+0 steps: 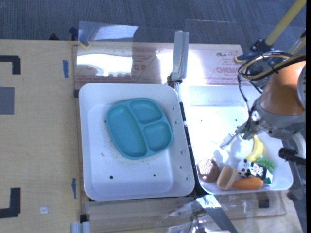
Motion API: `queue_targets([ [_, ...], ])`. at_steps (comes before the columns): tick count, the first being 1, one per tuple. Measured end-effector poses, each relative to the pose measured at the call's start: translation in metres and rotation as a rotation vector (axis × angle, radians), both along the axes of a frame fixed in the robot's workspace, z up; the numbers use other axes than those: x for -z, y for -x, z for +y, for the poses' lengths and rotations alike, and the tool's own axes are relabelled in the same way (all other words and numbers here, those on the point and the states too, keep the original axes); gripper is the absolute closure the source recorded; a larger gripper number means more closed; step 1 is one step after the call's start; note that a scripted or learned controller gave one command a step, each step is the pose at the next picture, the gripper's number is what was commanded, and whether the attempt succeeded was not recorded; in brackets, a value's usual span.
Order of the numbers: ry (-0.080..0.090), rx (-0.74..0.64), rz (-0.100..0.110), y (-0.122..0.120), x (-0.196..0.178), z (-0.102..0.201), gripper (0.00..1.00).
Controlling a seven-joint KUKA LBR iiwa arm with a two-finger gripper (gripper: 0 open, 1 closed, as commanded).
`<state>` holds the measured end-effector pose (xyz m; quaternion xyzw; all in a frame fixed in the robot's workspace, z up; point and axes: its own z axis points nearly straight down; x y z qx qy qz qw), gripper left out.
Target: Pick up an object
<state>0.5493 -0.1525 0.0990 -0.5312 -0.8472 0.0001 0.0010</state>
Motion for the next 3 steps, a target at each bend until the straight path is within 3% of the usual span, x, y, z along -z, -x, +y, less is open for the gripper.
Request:
queue_targets([
  [1, 0.000, 0.282, -0.006, -0.041, -0.010, 0.047, 0.00],
  [2, 0.000, 0.188, -0.007, 0.053, 0.011, 0.056, 0.00],
  [3, 0.002, 0.191, -0.018, 0.050, -0.001, 0.054, 1.00],
])
